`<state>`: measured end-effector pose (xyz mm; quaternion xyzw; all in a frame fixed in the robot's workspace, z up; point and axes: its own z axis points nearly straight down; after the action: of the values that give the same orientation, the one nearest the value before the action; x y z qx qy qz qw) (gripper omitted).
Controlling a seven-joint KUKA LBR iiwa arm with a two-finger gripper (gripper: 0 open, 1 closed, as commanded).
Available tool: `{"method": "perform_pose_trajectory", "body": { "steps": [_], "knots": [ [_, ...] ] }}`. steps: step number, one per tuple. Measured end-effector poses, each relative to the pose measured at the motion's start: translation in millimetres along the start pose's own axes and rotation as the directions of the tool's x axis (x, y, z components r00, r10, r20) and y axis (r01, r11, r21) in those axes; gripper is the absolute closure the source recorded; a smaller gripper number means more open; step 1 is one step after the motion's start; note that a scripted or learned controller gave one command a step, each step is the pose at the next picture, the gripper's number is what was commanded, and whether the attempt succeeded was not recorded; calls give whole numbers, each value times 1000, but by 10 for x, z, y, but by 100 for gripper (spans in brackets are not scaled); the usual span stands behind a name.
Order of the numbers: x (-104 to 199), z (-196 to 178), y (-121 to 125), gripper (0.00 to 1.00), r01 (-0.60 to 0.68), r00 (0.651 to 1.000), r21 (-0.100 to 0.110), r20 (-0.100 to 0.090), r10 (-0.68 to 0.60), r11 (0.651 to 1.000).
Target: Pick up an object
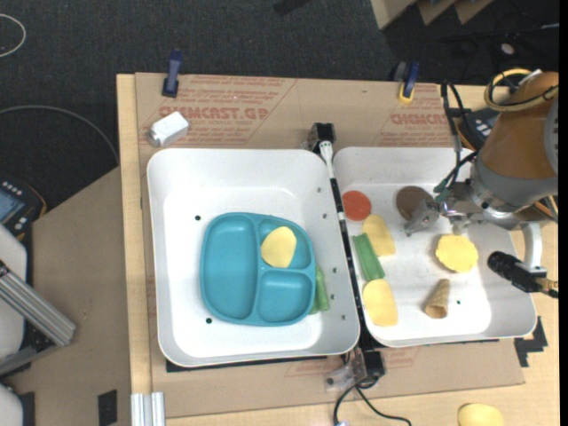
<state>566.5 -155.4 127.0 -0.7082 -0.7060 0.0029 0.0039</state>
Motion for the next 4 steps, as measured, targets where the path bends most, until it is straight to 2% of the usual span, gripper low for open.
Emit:
{"method": "perform_pose_trajectory", "body": {
  "steps": [1, 2, 3, 4],
  "knots": [
    [175, 314, 533, 0, 7, 1000, -14, 3, -7, 1000],
    [163, 185, 521, 100, 3, 1000, -16, 3, -3, 1000],
    [162, 82, 525, 100, 3, 1000, -19, 5, -3, 1000],
    [883, -616, -209, 100, 9, 1000, -9, -3, -9, 1000]
  ]
}}
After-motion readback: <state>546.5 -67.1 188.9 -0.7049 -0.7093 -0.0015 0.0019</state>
